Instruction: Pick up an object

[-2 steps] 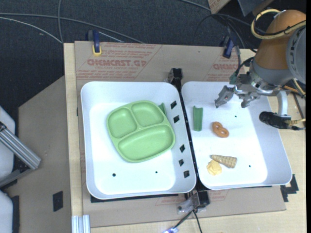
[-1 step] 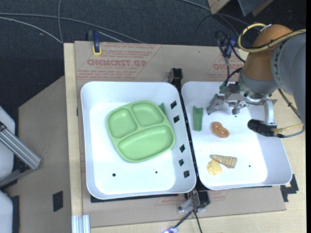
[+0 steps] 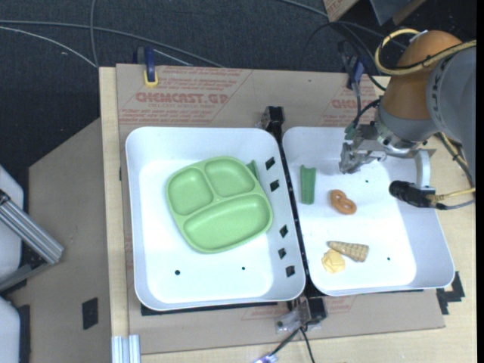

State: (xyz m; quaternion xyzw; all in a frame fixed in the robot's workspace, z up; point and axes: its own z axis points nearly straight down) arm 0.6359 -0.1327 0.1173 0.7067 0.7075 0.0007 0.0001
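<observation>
The right bin (image 3: 423, 267) holds a green stick (image 3: 308, 184) near its left wall, an orange pretzel-shaped piece (image 3: 342, 202) at its middle, a tan cone (image 3: 349, 250) and a small yellow lump (image 3: 333, 262) near the front. My gripper (image 3: 352, 159) hangs over the back of the right bin, up and to the right of the green stick and above the pretzel. Nothing shows between its fingers.
The left bin (image 3: 147, 263) carries a green three-compartment plate (image 3: 219, 203). A black divider with clips (image 3: 283, 203) runs between the bins. Cables and the arm's black fitting (image 3: 412, 192) lie over the right bin's right side.
</observation>
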